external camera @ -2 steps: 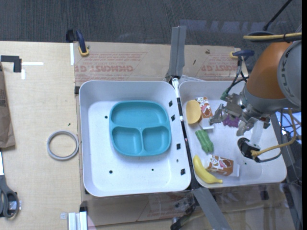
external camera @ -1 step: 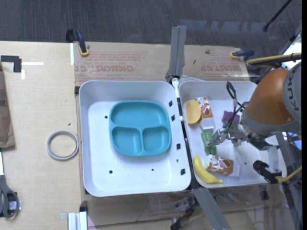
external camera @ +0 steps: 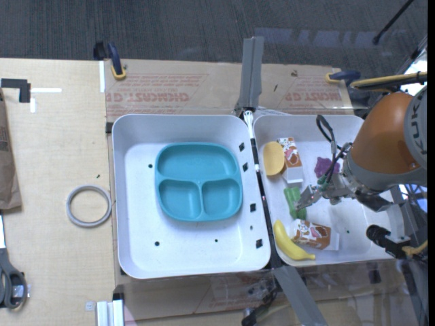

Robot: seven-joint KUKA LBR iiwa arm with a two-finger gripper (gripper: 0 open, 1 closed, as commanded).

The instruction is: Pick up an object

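green object [external camera: 293, 202] lay mid right bin [external camera: 353, 246], so the gripper [external camera: 309, 197] hovered beside it; i cannot tell its grip.

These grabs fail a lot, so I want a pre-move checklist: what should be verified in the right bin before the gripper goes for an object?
1. Gripper over the right bin: ok, it sits above the bin's middle.
2. Target under it: ok, the green object lies just beside the fingertips.
3. Object held: not ok, nothing shows between the fingers.
4. Clutter near target: not ok, the banana and snack packet lie close below it.
5. Finger opening: cannot tell.
6. Blue divided plate out of the way: ok, it sits in the left bin.
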